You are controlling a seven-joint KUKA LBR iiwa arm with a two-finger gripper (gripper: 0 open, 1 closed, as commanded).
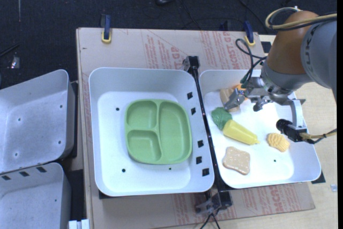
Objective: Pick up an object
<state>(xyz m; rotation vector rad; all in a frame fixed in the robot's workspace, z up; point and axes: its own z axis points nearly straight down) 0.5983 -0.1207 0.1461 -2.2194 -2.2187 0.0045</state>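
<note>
My gripper [244, 97] hangs over the far left part of the right bin [305, 169], under the grey arm with the orange band. A small tan object [229, 97] lies right at its left side, partly hidden by it; whether they touch I cannot tell. Just in front lies a toy corn cob [235, 128], yellow with a green husk end. A toast slice [236, 160] lies nearer the bin's front. A yellow ridged piece [278, 141] rests to the right.
The left bin [107, 169] holds a green divided plate [158, 131]. A black divider with clips [201, 115] runs between the bins. Cables and a black fitting [286, 127] hang off the arm over the right bin. Spare white lids [32, 115] lie at the far left.
</note>
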